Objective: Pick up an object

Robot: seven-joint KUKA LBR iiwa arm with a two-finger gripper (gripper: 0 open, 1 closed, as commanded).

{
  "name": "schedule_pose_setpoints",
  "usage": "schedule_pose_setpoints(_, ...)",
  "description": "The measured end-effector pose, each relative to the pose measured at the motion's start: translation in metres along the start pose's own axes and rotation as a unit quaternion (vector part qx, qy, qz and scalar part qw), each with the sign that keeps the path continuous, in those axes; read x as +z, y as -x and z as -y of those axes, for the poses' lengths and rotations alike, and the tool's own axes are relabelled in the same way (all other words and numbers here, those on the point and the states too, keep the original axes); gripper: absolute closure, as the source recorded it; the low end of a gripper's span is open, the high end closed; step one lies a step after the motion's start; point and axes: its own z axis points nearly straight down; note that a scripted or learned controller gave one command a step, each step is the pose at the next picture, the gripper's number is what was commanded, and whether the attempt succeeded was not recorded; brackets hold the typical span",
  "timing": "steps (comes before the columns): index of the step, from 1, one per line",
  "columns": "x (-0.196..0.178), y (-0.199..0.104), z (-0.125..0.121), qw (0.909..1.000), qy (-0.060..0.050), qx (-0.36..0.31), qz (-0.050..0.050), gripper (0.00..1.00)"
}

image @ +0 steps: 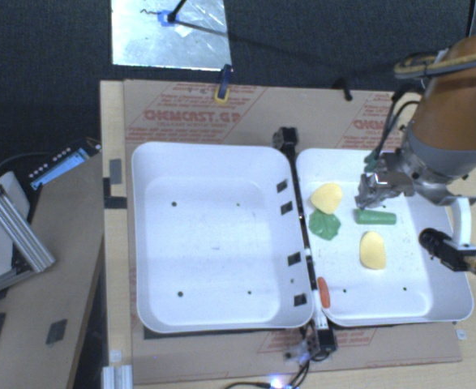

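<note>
Partly, the green cylinder (pixel 375 215) is covered by the gripper (pixel 373 193) in the right bin (pixel 444 298); whether the jaws are spread cannot be told

A bulky grey robot arm (pixel 452 148) with rounded, smooth casing carries a broad orange band (pixel 465 59) above its wrist. Thin black cables (pixel 392 128) run down its left side to a small metallic grey claw (pixel 373 191).
</note>
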Motion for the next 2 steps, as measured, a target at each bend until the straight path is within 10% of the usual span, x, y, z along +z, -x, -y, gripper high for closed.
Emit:
schedule_pose_setpoints(1, -0.035, 0.108, -0.018, 1.0000, 0.002, 0.000, 0.002, 1.00)
schedule_pose_setpoints(2, 0.040, 0.113, 0.041, 1.0000, -0.005, -0.003, -0.003, 1.00)
